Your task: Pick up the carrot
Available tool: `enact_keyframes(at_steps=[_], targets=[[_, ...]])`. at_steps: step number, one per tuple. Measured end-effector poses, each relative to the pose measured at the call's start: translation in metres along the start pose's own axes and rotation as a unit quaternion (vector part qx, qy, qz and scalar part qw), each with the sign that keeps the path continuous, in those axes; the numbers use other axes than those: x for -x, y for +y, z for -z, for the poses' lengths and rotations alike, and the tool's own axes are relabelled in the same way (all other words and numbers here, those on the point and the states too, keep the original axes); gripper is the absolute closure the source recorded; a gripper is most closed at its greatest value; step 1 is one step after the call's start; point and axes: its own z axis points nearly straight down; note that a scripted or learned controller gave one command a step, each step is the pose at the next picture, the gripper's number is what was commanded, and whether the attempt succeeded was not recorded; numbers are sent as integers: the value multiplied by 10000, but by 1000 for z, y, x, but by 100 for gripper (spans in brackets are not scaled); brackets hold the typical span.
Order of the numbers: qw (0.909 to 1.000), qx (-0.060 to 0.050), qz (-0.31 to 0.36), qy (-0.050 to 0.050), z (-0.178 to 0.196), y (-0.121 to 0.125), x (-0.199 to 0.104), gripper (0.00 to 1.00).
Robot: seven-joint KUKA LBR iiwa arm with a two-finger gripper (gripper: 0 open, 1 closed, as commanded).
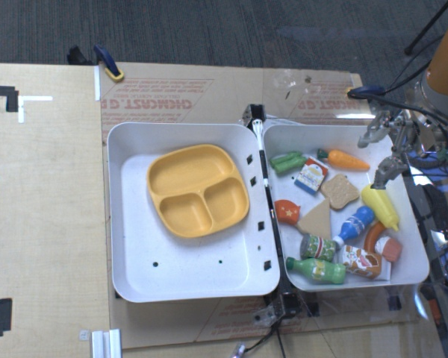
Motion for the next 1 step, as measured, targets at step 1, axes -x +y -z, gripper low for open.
enact_keyframes(at_steps=[1], targets=[[10000,-6,-55,-14,-29,-41,33,0]])
